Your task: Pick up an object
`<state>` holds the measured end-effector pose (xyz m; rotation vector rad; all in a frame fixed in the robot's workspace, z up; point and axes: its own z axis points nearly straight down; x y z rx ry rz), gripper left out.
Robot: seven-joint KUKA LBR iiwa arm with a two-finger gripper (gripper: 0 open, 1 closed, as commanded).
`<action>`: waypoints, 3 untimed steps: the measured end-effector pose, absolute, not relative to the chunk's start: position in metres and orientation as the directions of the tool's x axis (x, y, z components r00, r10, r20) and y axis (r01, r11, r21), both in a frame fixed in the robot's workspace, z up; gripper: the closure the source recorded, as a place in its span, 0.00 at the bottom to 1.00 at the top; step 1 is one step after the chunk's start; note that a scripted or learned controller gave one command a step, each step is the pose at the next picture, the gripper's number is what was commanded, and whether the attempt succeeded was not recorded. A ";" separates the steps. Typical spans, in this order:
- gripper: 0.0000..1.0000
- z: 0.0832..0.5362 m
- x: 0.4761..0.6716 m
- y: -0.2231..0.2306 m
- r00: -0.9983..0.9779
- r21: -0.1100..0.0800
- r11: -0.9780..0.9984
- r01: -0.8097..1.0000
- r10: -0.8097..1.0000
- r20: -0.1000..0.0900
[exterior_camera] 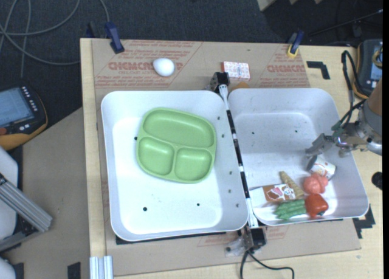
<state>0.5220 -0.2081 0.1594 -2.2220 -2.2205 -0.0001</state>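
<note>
So from where I'm standing, the gripper (320, 152) hangs over the right bin (273, 113) at the frame's right edge, fingers spread, gripping nothing. The small white object (324, 168) sits just below it, beside the tomato (314, 184). The green tray (177, 144) fills the left bin (121, 168).

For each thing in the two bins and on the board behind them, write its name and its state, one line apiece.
Green tray: flat, left bin.
Gripper: low over right bin.
Red tomato: right bin, near corner.
Green beans: beside tomato.
White egg: on board behind the bins.
</note>
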 end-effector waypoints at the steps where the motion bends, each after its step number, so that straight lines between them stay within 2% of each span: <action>1: 0.00 0.087 0.513 -0.215 0.000 -0.002 0.000 1.000 1.000 0.002; 2: 1.00 0.097 0.514 -0.216 0.001 0.003 -0.001 1.000 1.000 -0.002; 3: 1.00 0.086 0.549 -0.142 -0.002 0.004 0.002 1.000 1.000 0.000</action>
